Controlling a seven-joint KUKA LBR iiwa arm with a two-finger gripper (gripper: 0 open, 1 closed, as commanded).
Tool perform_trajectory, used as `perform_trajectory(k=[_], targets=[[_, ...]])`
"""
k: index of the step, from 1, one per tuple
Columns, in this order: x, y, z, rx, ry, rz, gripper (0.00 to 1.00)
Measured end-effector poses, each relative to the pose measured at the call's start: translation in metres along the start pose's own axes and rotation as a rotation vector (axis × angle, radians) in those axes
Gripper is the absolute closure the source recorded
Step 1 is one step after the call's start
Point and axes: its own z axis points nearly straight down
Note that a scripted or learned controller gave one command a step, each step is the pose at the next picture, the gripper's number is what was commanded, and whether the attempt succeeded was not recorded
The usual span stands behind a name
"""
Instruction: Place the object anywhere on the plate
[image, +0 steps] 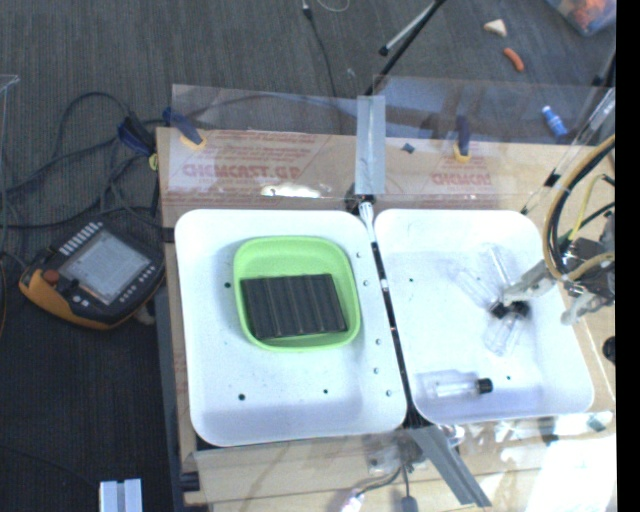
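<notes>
Though clear and likely light, slippery: best gripped mid-barrel, the vial (453, 384) lying lower right, well apart from green plate (296, 262). Cannot tell state of jaws.

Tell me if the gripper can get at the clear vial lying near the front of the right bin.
Probably yes. The vial lies alone on the right bin floor, nothing on top, and the gripper sits just behind it among other clear vials.

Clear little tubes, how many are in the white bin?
3, maybe more, faint: clear tube near the right bin's front; one by the gripper; one farther back.
</notes>
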Motion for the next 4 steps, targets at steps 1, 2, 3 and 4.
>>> perform_trajectory(k=[1, 2, 3, 4], targets=[[0.0000, 0.0000, 0.0000, 0.000, 0.000, 0.000, 0.00], [0.0000, 0.0000, 0.0000, 0.000, 0.000, 0.000, 0.00], [0.0000, 0.0000, 0.0000, 0.000, 0.000, 0.000, 0.00], [0.0000, 0.0000, 0.0000, 0.000, 0.000, 0.000, 0.00]])
